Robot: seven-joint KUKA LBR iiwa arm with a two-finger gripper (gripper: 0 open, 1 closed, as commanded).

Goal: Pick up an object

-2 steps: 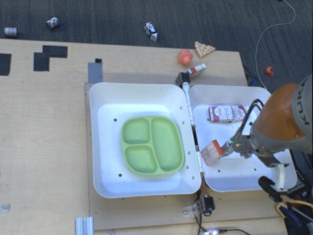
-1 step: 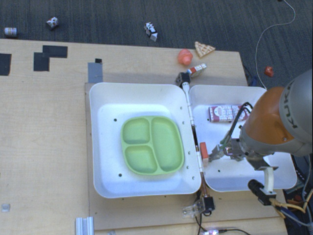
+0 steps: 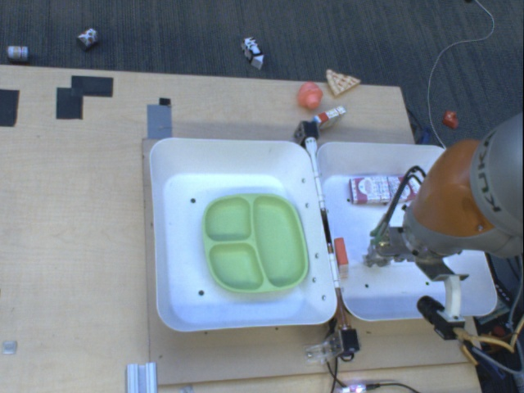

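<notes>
Across the table's (image 3: 74,244) right half, two white bins are sitting side by side. A green divided plate (image 3: 255,243) is lying in the left bin (image 3: 176,301). Over the right bin (image 3: 393,301), the arm (image 3: 458,199) is hanging, its tool (image 3: 378,252) near the bin's middle; I cannot tell its opening. A pink carton (image 3: 375,189) is lying by that bin's far edge, a small orange block (image 3: 341,252) by its left wall.

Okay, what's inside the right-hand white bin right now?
In the right bin: a pink-and-white carton near the back, a small orange block by the left wall, and the gripper. The arm covers the bin's right part.
</notes>
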